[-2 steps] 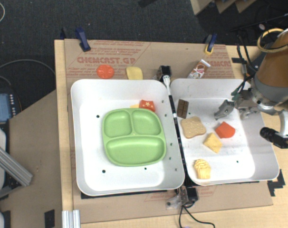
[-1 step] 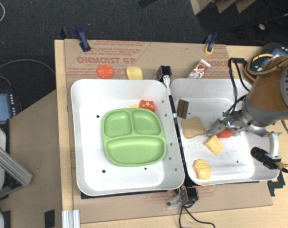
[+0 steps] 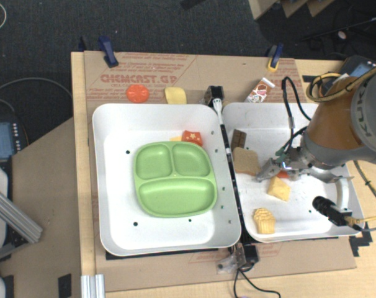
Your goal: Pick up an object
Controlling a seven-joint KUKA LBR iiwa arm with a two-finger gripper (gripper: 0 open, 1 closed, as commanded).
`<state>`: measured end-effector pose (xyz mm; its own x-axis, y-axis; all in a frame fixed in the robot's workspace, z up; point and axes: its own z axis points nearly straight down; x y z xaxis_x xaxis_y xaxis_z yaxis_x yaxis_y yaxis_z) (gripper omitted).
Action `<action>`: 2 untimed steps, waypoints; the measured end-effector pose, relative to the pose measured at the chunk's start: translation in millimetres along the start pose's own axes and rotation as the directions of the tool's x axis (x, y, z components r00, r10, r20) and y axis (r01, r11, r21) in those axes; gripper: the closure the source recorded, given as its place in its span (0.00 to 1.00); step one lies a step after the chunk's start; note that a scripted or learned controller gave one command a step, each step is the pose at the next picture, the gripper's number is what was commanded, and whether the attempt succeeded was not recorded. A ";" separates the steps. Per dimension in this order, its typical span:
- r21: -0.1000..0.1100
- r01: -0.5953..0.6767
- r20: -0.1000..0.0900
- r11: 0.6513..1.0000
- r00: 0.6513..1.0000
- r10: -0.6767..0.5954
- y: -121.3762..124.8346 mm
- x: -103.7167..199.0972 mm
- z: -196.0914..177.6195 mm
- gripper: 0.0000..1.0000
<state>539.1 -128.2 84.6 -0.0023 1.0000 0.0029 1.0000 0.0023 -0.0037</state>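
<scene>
Gripper (image 3: 276, 168) poised low in the right bin (image 3: 262, 113), finger opening impossible to judge, just above a pale yellow cheese wedge (image 3: 279, 189) with a brown block (image 3: 245, 161) to its left. Across the divider, the left bin (image 3: 113, 166) holds a green divided plate (image 3: 174, 179) and a small red piece (image 3: 192, 136) at its far edge. Crowding is the likely hazard: a descent could nudge the wedge aside or catch the brown block instead
</scene>
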 end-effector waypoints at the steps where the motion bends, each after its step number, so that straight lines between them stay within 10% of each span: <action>1: 0.001 -0.003 0.001 1.000 1.000 0.003 -24.4 6.3 0.4 0.00; 2: -0.005 -0.004 0.003 1.000 1.000 0.004 -22.9 5.7 -10.1 1.00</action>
<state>516.3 -122.5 94.8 0.0018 1.0000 -0.0001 1.0000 -0.0018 0.0009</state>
